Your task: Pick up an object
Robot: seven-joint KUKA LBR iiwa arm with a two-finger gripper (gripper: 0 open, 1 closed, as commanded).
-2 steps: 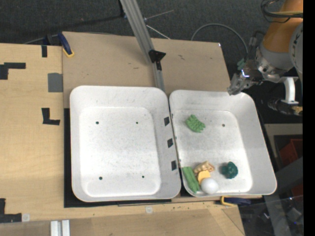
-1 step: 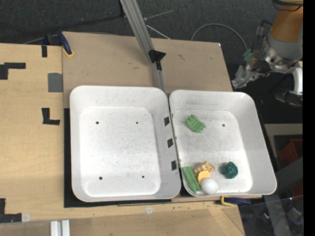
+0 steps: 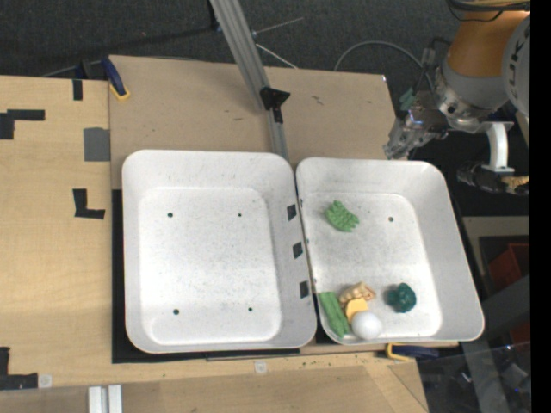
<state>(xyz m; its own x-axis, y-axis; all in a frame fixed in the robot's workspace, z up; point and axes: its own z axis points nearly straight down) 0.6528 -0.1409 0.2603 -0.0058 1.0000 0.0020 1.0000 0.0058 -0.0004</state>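
The claw [image 3: 406, 138] is blurred — its fingers unreadable — and the arm [image 3: 482, 50] runs off the top-right corner.

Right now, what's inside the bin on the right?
The right bin holds a light green toy, a dark green ball, a white ball, a yellow toy and a green strip, partly overlapping.

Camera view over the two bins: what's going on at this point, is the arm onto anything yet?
Not yet. The arm's claw hangs above the far rim of the right bin, outside it, with nothing visibly in it. The objects all lie in that bin: a light green piece near the middle, and along the near edge a dark green lump, a white ball, a tan piece and a green strip. The left bin sits beside it.
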